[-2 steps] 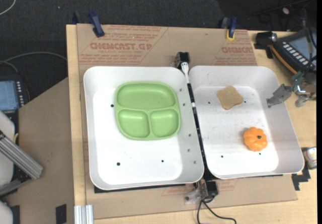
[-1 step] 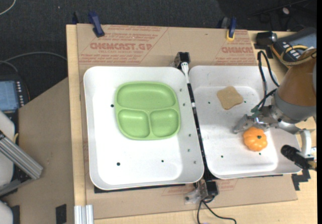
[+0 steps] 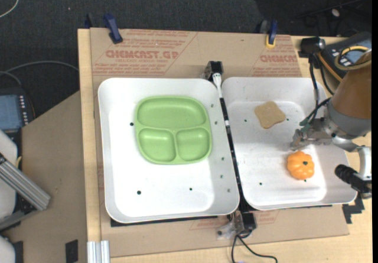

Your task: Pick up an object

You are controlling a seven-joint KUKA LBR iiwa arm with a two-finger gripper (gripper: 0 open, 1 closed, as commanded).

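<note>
bench (image 3: 177, 43): you're working over a cardboard-topped bench that is carrying two white bins side by side, clamped at the far edge.
left bin (image 3: 118, 185): it's holding a green divided plate (image 3: 173, 129) lying flat near its middle; well apart from the arm, so you're not going for it this step.
right bin (image 3: 254, 191): this is where you're picking; two candidates are sitting in it.
arm (image 3: 354, 99): it's reaching in from the right, wrist hanging over the bin's right part.
gripper (image 3: 304, 138): it's sitting low, just above the pumpkin's top edge in this view; I can't tell how far the jaws are parted, and I'm seeing nothing caught in them.
pumpkin (image 3: 300, 165): small orange one, lying in the right bin's near right part, just beside the gripper; I'm judging this the closest target.
cracker (image 3: 270, 114): flat tan piece lying further back in the right bin; thin, likely harder to pinch.
advice: you're wanting to centre over the pumpkin's widest part before descending; it's round, so an off-centre close is likely squirting it sideways.
</note>
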